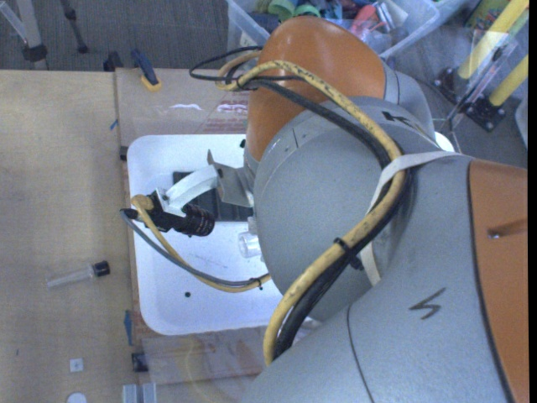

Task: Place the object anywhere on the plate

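Note:
The grey and orange arm (352,191) reaches in from the right and covers most of the bench. Its wrist end hangs over the left white bin (155,300), with a grey flange, a white bracket and black parts of the gripper (186,190) showing over the bin's middle. A yellow and black cable (180,263) loops from the wrist across the bin floor. Beside the arm's edge, a small clear object (249,243) lies on the bin floor. The arm hides the right bin.
The wooden bench top (59,158) lies left of the bin, with a small clear tube with a black cap (80,272) on it. Clear tubs of colourful toys (336,2) stand behind the bench. A blue-handled clamp (144,68) sits at the bench's back edge.

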